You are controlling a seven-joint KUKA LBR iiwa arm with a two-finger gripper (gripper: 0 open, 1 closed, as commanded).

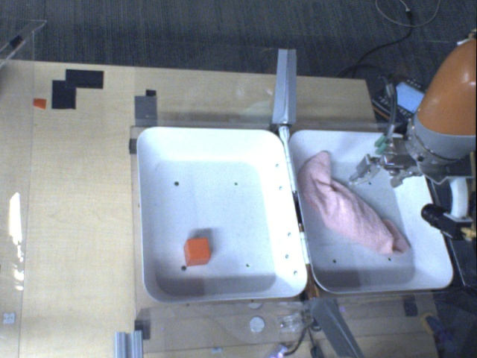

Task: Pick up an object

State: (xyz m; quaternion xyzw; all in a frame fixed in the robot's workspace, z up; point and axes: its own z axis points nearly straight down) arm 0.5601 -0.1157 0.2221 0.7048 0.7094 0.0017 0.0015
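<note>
A crumpled pink cloth lies slantwise in the right bin, running from its upper left to its lower right. An orange block rests in the left bin, near the front left corner. My gripper hangs over the right bin, just above and to the right of the cloth's middle. Its fingers are spread open with nothing between them. The left fingertip is close over the cloth's upper edge.
A metal divider post stands between the bins at the back. Black blocks and a small orange piece lie on the bench at the far left. Cables trail off at the right.
</note>
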